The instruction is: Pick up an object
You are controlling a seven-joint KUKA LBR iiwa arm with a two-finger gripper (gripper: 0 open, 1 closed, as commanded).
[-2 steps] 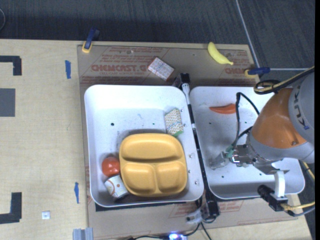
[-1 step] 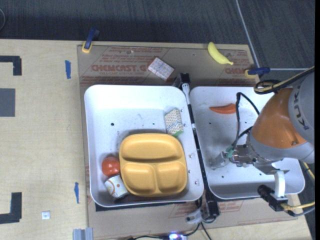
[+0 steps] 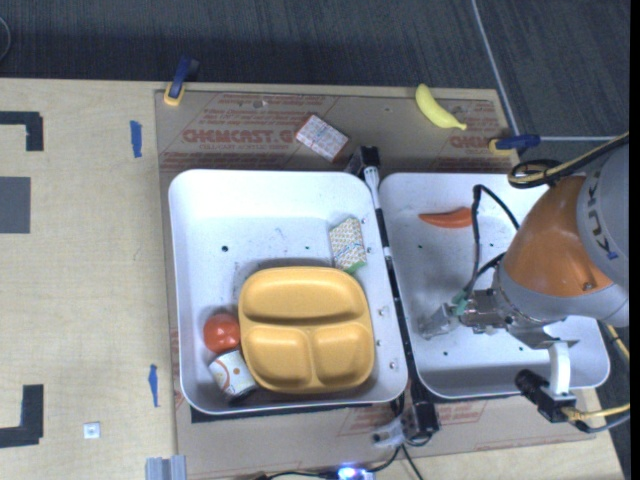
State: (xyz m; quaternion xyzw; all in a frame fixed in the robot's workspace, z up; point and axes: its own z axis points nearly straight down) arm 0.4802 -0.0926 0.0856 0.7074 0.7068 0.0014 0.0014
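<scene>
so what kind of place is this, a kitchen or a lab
Most likely a robotics lab bench: a grey and orange robot arm reaches into one of two white bins, cables trail around, and blue clamps pin a cardboard sheet down.

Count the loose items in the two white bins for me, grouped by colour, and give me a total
Yellow: 1, the divided tray in the left bin
Red or orange: 2, a ball in the left bin and a carrot-shaped piece in the right bin
Patterned or mixed: 2, a small packet and a white-and-orange can, both in the left bin
Total: 5
</scene>
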